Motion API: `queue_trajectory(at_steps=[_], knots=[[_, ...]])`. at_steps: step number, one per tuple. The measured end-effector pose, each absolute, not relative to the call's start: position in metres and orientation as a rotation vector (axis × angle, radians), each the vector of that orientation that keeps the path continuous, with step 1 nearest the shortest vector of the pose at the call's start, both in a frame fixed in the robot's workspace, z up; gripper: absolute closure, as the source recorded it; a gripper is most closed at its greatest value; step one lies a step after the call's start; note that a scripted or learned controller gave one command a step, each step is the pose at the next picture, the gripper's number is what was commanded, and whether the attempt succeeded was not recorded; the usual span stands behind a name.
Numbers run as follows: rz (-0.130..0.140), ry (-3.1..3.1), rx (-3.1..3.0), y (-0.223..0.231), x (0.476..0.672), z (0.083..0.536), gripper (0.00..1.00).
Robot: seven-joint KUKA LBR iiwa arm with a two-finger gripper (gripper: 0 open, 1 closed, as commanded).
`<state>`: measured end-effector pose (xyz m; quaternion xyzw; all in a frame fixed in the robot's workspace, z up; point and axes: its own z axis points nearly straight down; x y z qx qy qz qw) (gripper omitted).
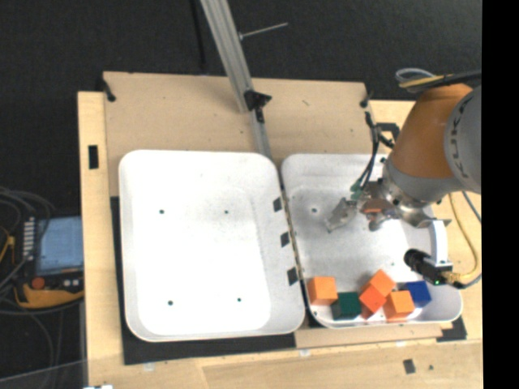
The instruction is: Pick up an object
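Several small blocks lie along the near edge of the right bin (324,177): an orange block (323,289), a dark green block (349,305), a red-orange block (375,290), another orange block (398,305) and a blue block (418,292). My gripper (357,218) hangs over the middle of the right bin, well behind the blocks. It is open, its fingers (339,215) spread apart with only bare bin floor between them. None of the blocks touches it.
The left bin (203,241) sits beside the right one, the two meeting at a shared rim (285,233). A slanted metal rail (235,63) stands behind the bins. A black connector with cable (419,263) hangs off the wrist at the right.
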<state>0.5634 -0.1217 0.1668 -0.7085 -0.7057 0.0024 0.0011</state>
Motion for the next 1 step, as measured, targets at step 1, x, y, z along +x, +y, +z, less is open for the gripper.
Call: queue_trajectory(at_steps=[1], knots=[[0.007, -2.211, -2.229, -0.1203, 0.5712, 0.1095, 0.0]])
